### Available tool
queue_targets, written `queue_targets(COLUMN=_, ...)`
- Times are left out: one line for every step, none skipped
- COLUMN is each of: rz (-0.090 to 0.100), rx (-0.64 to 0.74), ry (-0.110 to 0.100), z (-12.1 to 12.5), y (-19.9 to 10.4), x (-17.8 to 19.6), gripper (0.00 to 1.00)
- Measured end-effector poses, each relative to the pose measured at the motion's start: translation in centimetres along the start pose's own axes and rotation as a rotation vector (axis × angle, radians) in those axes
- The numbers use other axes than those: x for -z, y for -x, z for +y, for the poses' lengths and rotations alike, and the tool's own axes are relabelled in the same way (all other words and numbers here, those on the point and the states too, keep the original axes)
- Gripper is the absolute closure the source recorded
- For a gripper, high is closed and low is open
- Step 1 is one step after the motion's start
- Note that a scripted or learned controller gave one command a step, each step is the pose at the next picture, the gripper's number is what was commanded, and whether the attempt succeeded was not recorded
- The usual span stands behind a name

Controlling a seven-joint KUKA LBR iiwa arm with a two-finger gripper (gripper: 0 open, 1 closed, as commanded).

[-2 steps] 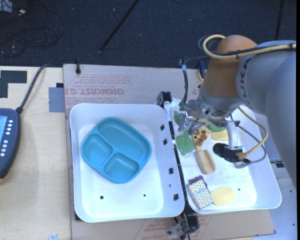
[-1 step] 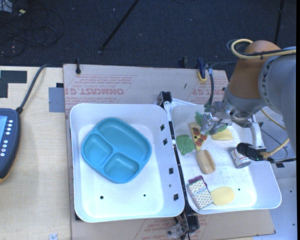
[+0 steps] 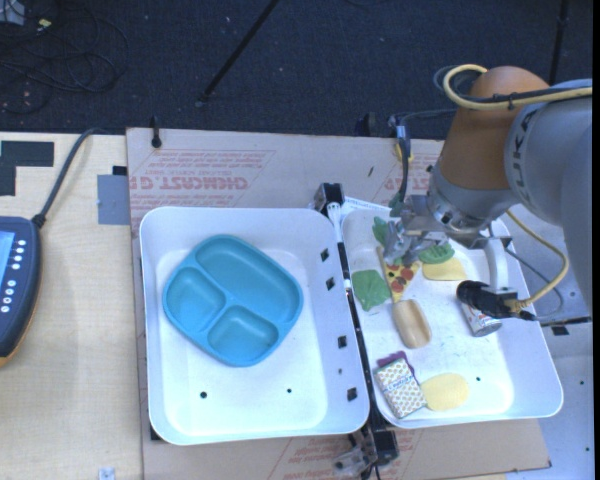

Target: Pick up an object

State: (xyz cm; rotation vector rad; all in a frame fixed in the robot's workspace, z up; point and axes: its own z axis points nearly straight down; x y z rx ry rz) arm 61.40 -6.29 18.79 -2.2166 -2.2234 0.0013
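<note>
The gripper [image 3: 407, 251], finger state indiscernible, hangs over crowded toys near the right bin's [image 3: 540, 393] far-left corner, while open floor surrounds the blue divided plate [image 3: 232, 300].

— Both bins [image 3: 240, 418] look like smooth white plastic with a slight gloss. The blue tray [image 3: 232, 300]?
— Plastic too, smooth and a little shiny.
— And the desk [image 3: 70, 388]?
— Pale matt wood, with a printed cardboard sheet [image 3: 230, 173] under the bins.
— The arm [image 3: 540, 158]?
— Smooth grey casing, glossy orange band.
</note>
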Motion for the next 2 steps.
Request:
queue_targets(rz=0.0, rx=-0.002, ry=-0.002, z=0.0, y=0.2, x=-0.2, gripper=0.0)
queue_targets(rz=-0.002, rx=-0.005, ry=-0.006, z=2.9, y=4.4, x=-9.8, gripper=0.0)
